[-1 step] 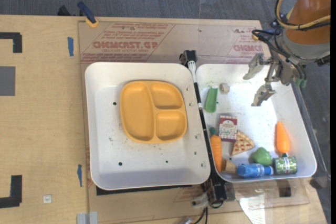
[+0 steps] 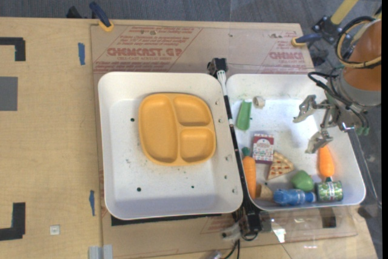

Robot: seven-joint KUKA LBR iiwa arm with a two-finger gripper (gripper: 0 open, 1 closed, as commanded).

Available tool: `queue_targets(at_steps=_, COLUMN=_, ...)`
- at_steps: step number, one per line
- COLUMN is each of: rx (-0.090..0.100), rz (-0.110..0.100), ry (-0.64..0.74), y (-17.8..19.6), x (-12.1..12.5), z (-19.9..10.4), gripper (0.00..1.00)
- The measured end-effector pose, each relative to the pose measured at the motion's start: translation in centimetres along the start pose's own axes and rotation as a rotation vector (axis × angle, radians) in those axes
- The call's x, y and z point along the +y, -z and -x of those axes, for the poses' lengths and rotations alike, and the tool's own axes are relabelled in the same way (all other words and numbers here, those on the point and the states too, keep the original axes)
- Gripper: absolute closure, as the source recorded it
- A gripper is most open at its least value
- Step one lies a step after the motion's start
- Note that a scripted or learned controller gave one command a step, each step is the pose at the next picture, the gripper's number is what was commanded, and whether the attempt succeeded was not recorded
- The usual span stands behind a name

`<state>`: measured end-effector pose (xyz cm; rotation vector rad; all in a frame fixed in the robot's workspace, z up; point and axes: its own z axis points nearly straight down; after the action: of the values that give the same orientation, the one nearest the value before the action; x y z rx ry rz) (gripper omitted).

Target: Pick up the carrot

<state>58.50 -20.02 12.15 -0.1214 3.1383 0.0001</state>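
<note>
Gripper (image 2: pixel 313 125) of the grey arm hangs over the right bin (image 2: pixel 285 91), its two metal fingers spread well apart with nothing between them, as I watch from the overhead camera. One fingertip (image 2: pixel 302 112) sits toward the bin's middle; the other (image 2: pixel 317 142) points down just above a short orange vegetable piece (image 2: pixel 327 161) near the bin's right wall. The orange band (image 2: pixel 365 51) of the arm shows at the bin's upper right corner.

Against the right bin's left wall lies the carrot (image 2: pixel 249 173), long and tapered, its green top upward, well apart from the gripper. A green cylinder (image 2: pixel 244 115) lies above it along the same wall. Beside the carrot, toward the bin's centre, I see a small red and white carton (image 2: pixel 263 147) and a pizza slice toy (image 2: pixel 279 165). Along the bin's near wall sit a green pepper-like piece (image 2: pixel 302 180), a blue bottle (image 2: pixel 293 196) on its side and a green can (image 2: pixel 330 191). A small pale object (image 2: pixel 259 102) rests near the bin's far wall; I cannot tell what it is.

Left of the right bin, touching it, the left bin (image 2: pixel 115 148) carries a yellow divided plate (image 2: pixel 177 128). Both bins rest on the tabletop (image 2: pixel 48 130).
</note>
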Motion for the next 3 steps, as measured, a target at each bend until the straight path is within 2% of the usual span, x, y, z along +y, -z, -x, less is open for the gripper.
queue_targets(at_steps=1, rx=-0.01, rz=-0.003, ry=0.004, y=-3.3, x=-2.3, z=-1.0, gripper=0.0)
queue_targets(at_steps=2, rx=-0.01, rz=-0.001, ry=-0.076, y=-3.2, x=-1.8, z=-6.2, gripper=0.0)
queue_targets(at_steps=3, rx=-0.017, rz=-0.005, ry=-0.174, y=-3.1, x=-0.8, z=-7.7, gripper=0.0)
